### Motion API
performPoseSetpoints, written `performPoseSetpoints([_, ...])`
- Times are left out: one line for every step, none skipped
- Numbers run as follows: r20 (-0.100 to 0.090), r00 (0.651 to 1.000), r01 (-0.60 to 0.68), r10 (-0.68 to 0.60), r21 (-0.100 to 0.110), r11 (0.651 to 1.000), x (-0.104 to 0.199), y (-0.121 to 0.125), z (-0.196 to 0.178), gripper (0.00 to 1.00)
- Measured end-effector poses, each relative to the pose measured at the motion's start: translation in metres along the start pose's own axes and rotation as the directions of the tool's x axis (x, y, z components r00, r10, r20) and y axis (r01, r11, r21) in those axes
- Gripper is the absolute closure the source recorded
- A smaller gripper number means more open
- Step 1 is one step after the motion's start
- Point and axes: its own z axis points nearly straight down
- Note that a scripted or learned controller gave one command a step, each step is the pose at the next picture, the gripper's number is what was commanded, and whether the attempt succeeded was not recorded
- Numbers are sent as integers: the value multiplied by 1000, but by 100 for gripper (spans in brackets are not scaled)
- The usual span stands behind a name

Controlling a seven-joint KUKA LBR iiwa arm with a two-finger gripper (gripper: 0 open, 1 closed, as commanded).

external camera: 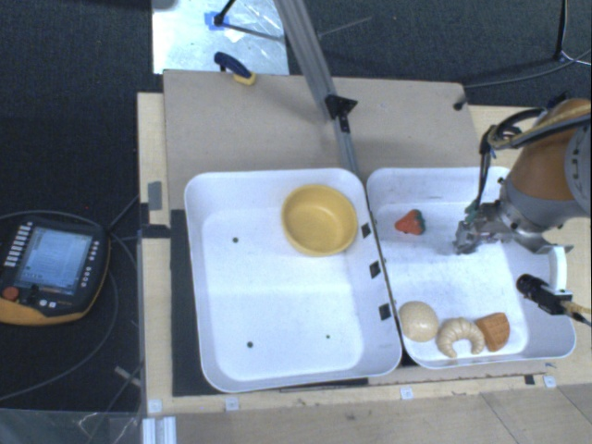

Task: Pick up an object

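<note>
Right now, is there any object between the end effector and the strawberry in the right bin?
Nothing visible stands between them. The end effector is over the right bin, and the strawberry lies beside it across bare bin floor. The croissant and the other food pieces sit at the near edge.

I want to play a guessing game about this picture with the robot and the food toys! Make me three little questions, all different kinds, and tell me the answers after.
1. True or false: the yellow bowl sits in the right bin.
2. Which thing lies closest to the gripper? A) the croissant B) the strawberry C) the yellow bowl
3. Fill the gap: the round cream bun, the croissant and the brown pastry lie in a row along the right bin's ____ edge.

Key:
1. False, it sits in the left bin.
2. B
3. Near (bottom of the picture).
</note>
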Motion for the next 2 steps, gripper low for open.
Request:
performPoseSetpoints([1, 1000, 0, 0, -4, 1000, -3, 1, -63, 100])
performPoseSetpoints([1, 1000, 1, -1, -3, 1000, -3, 2, -116, 100])
